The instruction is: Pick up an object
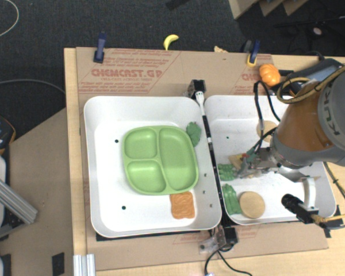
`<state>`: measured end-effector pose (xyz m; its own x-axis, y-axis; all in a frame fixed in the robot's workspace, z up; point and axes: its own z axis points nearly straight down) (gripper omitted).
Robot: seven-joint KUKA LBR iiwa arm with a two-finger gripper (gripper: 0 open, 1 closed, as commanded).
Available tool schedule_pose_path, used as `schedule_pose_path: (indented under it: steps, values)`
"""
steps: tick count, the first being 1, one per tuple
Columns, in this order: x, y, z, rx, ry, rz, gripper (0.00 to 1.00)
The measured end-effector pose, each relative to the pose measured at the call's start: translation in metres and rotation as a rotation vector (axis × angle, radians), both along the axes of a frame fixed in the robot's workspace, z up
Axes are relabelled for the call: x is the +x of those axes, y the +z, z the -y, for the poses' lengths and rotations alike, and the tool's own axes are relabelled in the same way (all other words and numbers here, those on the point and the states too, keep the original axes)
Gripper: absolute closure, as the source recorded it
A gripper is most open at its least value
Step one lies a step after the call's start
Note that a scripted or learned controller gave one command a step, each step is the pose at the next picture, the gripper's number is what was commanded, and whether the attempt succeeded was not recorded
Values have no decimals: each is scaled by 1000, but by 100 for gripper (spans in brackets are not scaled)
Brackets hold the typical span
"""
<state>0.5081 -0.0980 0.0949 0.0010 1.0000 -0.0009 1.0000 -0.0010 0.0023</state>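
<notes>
Here, pincer [248,164] low over small green leafy piece [225,171], right bin [236,111]

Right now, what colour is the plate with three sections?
Light green, seen clearly in the camera view.

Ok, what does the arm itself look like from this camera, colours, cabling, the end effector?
The arm is a bulky rounded grey body with a broad orange band above the wrist. Black cables loop along its upper side. The end effector is small, dark metal with wires, too cluttered to make out in detail.
</notes>
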Motion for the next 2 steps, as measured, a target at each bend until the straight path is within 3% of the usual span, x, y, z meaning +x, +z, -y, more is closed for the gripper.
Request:
schedule_pose_path:
  steps: [1,2]
  values:
    - [74,96,-53,1,10,14,100]
    - [103,249,-128,4,12,19,100]
